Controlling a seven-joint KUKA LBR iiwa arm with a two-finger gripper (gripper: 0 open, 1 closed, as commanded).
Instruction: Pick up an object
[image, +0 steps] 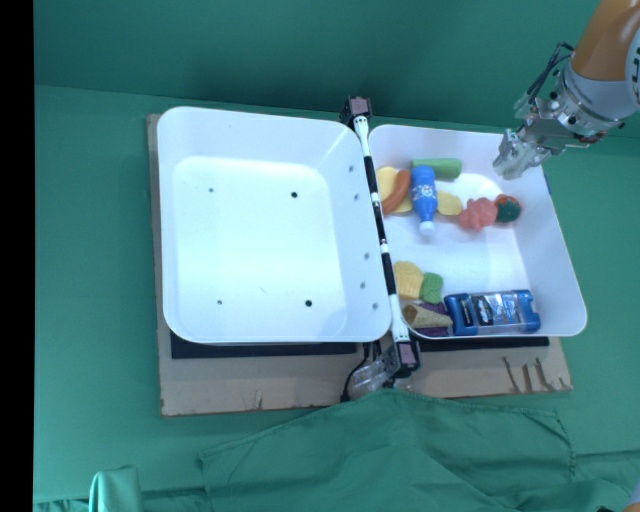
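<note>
Our fingers (508, 160) hang at the upper right of the frame, over the far right rim of the right bin (560, 262), and nothing sits between them. At this slant we cannot tell whether they stand wide or narrow.

Nearest to them, just down the frame and a little left, lie a red-and-green toy (507, 208) and a pink lumpy toy (478, 213), side by side against the bin's right slope. We judge these the handiest picks: a short drop toward the lower left would bring the fingers over them.

Further left, in the upper middle of that bin, a blue bottle (424, 196) lies with its long axis running up and down the frame, white cap toward the bottom. A green piece (436, 168) lies crosswise above it, and yellow and orange pieces (394, 190) crowd its left side.

Well apart, along the bin's lower edge, a blue packet (492, 311) lies lengthwise left to right, with a yellow piece (408, 277) and a small green one (431, 288) to its upper left.

The left bin (200, 140) lies across the bench's divider, farthest from the arm.
</note>
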